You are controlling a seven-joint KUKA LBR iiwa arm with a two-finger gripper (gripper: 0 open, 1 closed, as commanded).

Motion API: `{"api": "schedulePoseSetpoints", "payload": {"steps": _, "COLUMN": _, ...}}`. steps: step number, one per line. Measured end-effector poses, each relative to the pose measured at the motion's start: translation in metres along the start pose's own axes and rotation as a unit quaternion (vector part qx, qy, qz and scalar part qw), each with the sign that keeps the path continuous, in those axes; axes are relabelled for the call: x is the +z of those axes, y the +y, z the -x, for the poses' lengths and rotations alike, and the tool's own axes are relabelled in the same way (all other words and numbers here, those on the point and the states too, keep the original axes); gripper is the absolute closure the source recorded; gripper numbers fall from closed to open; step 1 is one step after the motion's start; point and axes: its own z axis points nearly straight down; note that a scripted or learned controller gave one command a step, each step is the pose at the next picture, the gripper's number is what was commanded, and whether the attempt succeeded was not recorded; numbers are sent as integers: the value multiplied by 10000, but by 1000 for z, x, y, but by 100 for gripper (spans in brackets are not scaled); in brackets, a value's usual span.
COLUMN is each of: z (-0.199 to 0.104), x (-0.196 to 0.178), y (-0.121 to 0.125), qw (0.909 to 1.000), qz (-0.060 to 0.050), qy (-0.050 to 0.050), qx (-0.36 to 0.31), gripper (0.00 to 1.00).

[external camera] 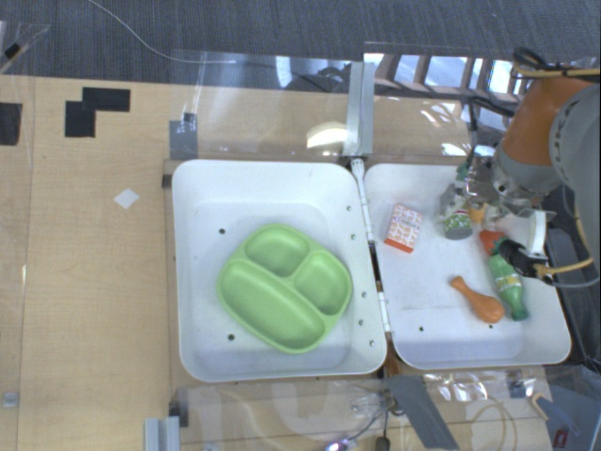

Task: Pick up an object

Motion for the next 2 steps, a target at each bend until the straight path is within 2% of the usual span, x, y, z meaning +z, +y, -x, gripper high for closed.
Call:
{"api": "schedulePoseSetpoints", "payload": {"steps": 1, "z": -2, "x": -10, "y": 2, "qw": 10000, "qz": 14, "qy": 3, "qx": -19, "gripper": 100}}
{"api": "schedulePoseSetpoints", "payload": {"steps": 2, "z": -8, "x": -96, "y": -38, "qw": 9759, "qz": -6, "qy": 4, "qx": -2180, "gripper": 100}}
